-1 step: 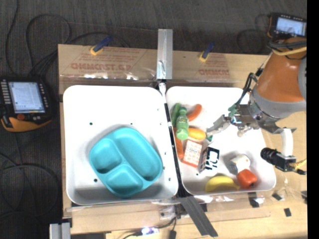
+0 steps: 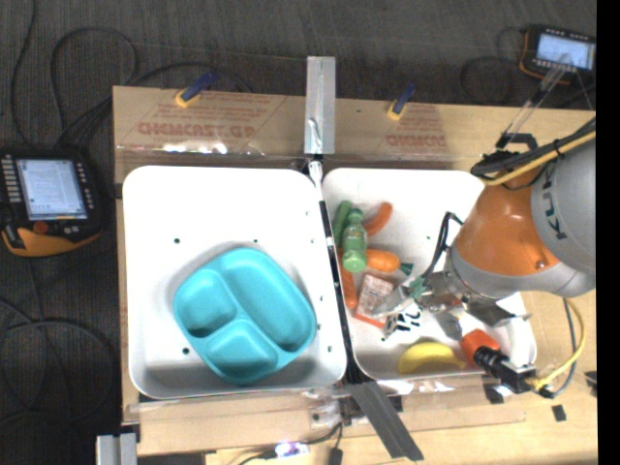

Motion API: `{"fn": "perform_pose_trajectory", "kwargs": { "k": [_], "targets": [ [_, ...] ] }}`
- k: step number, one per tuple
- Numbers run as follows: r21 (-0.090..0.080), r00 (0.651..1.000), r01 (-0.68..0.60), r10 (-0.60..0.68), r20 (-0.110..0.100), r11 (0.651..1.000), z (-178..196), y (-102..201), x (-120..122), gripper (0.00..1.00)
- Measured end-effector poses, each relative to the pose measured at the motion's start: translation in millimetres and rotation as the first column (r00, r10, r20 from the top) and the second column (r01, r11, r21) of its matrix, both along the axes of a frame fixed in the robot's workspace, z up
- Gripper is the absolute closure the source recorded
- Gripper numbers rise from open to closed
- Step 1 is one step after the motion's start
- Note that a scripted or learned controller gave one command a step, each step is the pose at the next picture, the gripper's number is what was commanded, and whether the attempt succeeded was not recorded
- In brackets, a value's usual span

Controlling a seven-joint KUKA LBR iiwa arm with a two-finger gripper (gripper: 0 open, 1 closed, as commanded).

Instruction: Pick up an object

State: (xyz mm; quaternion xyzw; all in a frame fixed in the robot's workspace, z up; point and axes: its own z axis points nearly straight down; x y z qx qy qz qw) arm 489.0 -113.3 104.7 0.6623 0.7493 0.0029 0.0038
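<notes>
Arm [image 2: 528, 235] comes in from the right, orange band over the right bin [image 2: 426, 187], wrist angled down toward the bin's middle. Hand [image 2: 412, 310] sits low in the right bin, just above the clutter; it's dark and tangled against a black-and-white item [image 2: 402, 324] under it, so can't tell whether it's spread or pressed together, and can't see anything between the tips. Right bin contents: green bottle [image 2: 354, 240] lying along the left wall, orange carrot-like piece [image 2: 378, 216] just beside its top end, another orange piece [image 2: 384, 260] touching the bottle's lower end, clear packet with a reddish label [image 2: 373, 294] just left of the hand, yellow banana [image 2: 431, 356] near the front wall, and a red-orange thing [image 2: 479, 342] to the right of the banana, partly under the arm. Left bin [image 2: 165, 192] has a teal divided plate [image 2: 244, 313], three compartments, lying flat toward the front. Both bins sit side by side on the desk [image 2: 145, 105], with a metal post [image 2: 321, 105] at the back between them. Handheld control pad [image 2: 48, 201] on the floor to the left, a second one [image 2: 560, 54] at the top right.
</notes>
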Motion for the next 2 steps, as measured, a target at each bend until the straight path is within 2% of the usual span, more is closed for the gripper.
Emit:
{"fn": "perform_pose_trajectory", "kwargs": {
  "k": [1, 2],
  "targets": [
    [0.003, 1.0, -0.002, 0.002, -0.002, 1.0, 9, 2, 0, 1.0],
    [0.0, 0.998, -0.057, 0.057, -0.012, 0.998, 131, 17, 16, 1.0]
  ]
}}
